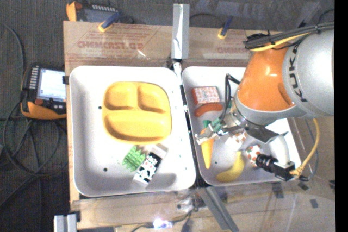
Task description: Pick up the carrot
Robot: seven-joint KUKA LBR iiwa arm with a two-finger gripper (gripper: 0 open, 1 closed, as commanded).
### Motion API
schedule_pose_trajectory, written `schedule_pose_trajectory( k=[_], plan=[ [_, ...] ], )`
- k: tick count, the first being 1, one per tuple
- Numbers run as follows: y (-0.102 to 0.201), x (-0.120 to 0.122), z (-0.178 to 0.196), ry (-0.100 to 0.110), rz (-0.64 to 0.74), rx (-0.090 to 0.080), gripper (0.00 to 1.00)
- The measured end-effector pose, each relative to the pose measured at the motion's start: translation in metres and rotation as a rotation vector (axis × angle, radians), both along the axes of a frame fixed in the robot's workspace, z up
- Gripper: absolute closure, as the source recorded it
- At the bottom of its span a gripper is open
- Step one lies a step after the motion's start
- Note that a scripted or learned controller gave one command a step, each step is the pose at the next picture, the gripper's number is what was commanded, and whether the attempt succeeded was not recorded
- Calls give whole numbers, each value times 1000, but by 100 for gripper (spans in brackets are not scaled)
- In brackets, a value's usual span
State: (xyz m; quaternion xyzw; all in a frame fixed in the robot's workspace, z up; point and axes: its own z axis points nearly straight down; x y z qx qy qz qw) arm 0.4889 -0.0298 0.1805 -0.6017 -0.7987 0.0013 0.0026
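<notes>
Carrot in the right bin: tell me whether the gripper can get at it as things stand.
Probably yes. The carrot lies along the right bin's left wall with nothing on top of it, and the gripper hangs just above its leafy end. The close wall and the banana could crowd the approach.

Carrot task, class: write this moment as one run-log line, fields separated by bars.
arm: over right bin | gripper: at carrot's top end | carrot: lying in bin, not lifted | beside it: banana | grasp: unconfirmed
</notes>
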Motion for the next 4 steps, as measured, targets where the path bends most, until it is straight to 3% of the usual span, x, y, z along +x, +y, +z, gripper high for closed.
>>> schedule_pose_trajectory(
  k=[1, 2, 3, 4],
  plan=[
    [0, 0, 0, 0, 0, 0, 0],
    [-27, -4, 1, -2, 60, -2, 0],
    [-24, -3, 7, 2, 67, 2, 100],
    [41, -5, 0, -2, 554, 3, 100]
  ],
)
